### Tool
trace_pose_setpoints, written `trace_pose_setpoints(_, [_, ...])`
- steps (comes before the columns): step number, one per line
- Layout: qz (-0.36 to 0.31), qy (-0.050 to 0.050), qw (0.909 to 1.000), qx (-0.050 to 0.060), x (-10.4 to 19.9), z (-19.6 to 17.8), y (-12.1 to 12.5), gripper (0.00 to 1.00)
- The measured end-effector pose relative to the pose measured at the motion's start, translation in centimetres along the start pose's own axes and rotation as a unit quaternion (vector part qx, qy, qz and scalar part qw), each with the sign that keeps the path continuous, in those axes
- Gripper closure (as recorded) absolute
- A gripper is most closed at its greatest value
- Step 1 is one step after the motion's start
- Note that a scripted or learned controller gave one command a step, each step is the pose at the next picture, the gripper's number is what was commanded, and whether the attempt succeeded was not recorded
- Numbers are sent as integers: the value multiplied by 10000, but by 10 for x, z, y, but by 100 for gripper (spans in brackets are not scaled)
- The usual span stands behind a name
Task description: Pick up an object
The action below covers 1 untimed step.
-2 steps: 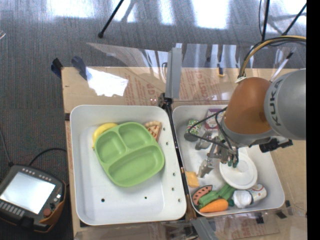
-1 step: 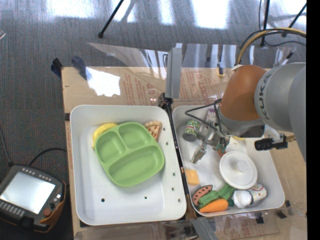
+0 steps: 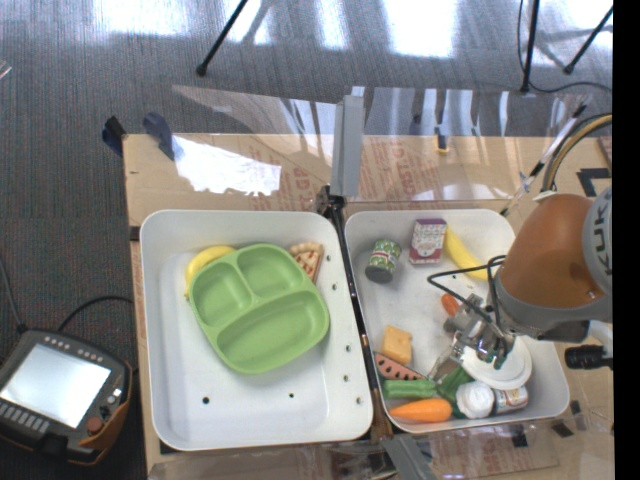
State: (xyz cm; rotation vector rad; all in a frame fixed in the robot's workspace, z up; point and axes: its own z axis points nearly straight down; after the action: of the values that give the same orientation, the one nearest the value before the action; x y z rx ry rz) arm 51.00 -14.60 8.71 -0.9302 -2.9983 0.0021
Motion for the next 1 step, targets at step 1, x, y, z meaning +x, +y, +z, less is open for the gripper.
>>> trace_pose_setpoints(1, [340,-7,9994,-17,-33,-1,57,0])
